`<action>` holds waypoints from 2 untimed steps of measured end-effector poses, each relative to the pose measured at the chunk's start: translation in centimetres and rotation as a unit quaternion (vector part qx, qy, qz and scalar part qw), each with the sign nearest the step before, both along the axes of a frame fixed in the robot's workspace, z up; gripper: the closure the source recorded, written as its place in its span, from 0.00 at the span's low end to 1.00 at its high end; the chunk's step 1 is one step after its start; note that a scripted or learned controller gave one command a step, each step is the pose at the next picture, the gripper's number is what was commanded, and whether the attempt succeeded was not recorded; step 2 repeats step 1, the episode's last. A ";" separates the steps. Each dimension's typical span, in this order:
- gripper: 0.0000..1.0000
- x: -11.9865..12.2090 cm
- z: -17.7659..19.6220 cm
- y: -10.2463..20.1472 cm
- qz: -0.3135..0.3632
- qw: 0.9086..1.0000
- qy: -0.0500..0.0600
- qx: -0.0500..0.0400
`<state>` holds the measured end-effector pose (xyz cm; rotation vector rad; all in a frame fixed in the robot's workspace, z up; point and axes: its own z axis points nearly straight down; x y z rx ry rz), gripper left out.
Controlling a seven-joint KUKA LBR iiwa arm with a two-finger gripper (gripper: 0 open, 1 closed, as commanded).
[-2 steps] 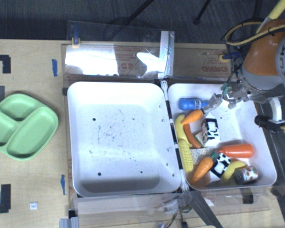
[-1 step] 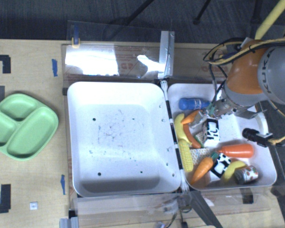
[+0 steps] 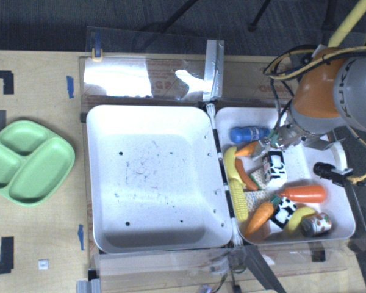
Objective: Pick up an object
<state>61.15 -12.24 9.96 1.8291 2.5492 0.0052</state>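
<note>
1. Toys were what we had to pick from, and they all lay in a heap in the right-hand shallow white bin [image 3: 348, 221].
2. The gripper [image 3: 279, 137] hung over the top of that heap, close to a small orange toy carrot [image 3: 246, 149] and a blue plastic bottle lying on its side [image 3: 249, 133]. We could not tell if its fingers were open or closed, and we saw nothing held between them.
3. We think the small orange toy carrot was the nearest thing to grab. It looked like light, hard plastic, so it should not squash, but it looked smooth and could slip.
4. Its fat middle seemed the best place to hold it. The thin tip would likely slide out.
5. A yellow toy banana [image 3: 232, 165] lay just beside it, and a white block with black marks [image 3: 274, 166] lay just below the gripper. These could get bumped.
6. Lower down we saw a long orange and red toy carrot [image 3: 302, 193], a fat orange carrot [image 3: 258, 218] and a yellow corn cob [image 3: 238, 200]. They looked light too, and we would hold them across the middle.
7. The big left-hand white bin [image 3: 97, 182] sat next to the full one, and a green plastic plate with three parts [image 3: 27, 162] sat well apart, on the bench at the left.
</note>
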 end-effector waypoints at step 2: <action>1.00 3.3 11.2 5.7 0.000 1.000 0.001 0.000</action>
